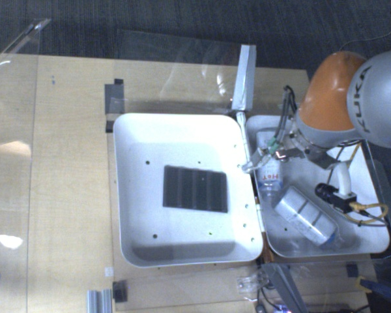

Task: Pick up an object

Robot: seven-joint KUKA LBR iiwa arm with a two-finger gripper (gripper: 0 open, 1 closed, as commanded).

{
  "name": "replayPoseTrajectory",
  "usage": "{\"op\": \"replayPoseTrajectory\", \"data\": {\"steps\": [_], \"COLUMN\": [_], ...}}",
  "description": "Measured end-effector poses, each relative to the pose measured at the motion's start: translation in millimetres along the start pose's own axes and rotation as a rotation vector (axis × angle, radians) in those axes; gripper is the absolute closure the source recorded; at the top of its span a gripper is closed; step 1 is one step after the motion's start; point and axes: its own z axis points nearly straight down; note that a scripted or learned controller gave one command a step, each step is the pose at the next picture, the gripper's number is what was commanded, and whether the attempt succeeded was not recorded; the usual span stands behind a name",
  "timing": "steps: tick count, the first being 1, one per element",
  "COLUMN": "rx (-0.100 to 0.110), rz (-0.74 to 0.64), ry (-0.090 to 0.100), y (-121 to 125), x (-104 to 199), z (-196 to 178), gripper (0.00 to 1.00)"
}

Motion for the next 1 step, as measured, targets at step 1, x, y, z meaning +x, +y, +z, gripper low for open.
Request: {"op": "replayPoseTrajectory", "data": {"steps": [1], "rx": [-0.006], "rz": [-0.058], "ry": [0.006], "y": [1.1], "x": [-2.9], "z": [2.5], "gripper": [0.00]}}
